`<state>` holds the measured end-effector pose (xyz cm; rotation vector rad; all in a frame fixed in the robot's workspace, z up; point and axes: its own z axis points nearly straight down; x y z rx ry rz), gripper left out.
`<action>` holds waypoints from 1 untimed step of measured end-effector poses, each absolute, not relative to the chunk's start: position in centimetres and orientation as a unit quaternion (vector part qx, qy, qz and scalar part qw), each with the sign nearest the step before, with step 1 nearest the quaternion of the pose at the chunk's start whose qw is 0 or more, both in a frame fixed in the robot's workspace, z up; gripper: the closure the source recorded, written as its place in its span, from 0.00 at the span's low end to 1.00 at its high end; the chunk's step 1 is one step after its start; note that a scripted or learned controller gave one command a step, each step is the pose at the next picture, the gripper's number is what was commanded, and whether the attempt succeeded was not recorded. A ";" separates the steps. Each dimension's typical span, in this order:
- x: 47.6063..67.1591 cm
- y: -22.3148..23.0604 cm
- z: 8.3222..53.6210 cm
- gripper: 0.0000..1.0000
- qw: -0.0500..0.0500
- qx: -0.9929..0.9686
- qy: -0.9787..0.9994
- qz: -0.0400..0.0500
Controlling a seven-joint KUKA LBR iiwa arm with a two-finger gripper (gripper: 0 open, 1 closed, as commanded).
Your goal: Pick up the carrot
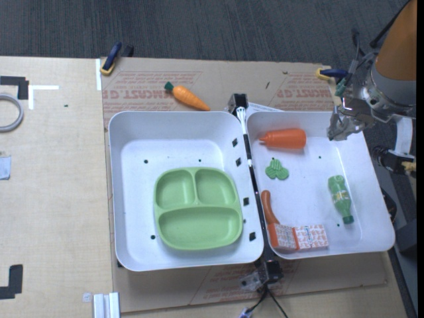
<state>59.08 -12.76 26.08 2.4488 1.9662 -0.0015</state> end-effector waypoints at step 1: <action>57.4 -9.9 9.2 1.00 0.000 0.709 0.705 0.000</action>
